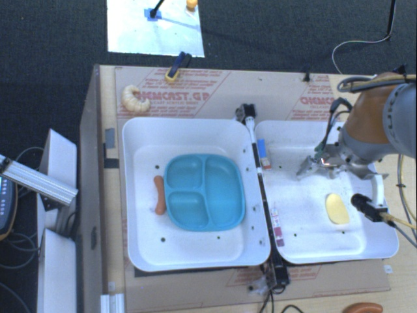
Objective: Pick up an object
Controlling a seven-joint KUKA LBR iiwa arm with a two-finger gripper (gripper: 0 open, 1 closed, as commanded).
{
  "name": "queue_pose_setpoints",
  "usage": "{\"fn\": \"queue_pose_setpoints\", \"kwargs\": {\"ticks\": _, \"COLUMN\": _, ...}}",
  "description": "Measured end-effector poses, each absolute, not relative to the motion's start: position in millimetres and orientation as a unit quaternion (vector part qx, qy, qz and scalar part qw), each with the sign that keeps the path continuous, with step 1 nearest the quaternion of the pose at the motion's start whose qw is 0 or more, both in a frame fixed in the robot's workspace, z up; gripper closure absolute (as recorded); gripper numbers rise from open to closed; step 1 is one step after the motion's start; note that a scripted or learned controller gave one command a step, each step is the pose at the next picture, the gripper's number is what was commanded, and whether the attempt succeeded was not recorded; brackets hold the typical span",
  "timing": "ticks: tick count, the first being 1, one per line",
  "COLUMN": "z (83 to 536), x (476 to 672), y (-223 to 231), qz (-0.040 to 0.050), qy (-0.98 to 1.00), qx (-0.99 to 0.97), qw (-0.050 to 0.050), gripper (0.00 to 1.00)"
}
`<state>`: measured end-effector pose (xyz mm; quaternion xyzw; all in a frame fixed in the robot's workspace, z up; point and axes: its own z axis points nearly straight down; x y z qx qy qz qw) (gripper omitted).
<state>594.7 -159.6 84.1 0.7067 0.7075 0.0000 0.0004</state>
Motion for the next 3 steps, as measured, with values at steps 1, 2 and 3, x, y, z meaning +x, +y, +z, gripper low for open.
{"fn": "queue_pose_setpoints", "kwargs": {"ticks": 1, "z": 146, "x": 603.0, "y": -199, "qz": 0.0008, "qy": 0.707, "qx": 0.707, "qw": 0.003, "gripper": 0.00}}
{"fn": "queue_pose_setpoints", "kwargs": {"ticks": 2, "z": 86, "x": 564.1, "y": -189, "qz": -0.0002, "qy": 0.707, "qx": 0.707, "qw": 0.000, "gripper": 0.00}}
{"fn": "queue_pose_setpoints", "kwargs": {"ticks": 3, "z": 259, "x": 644.8, "y": -207, "qz": 0.0018, "qy": 0.709, "qx": 0.706, "qw": 0.004, "gripper": 0.00}}
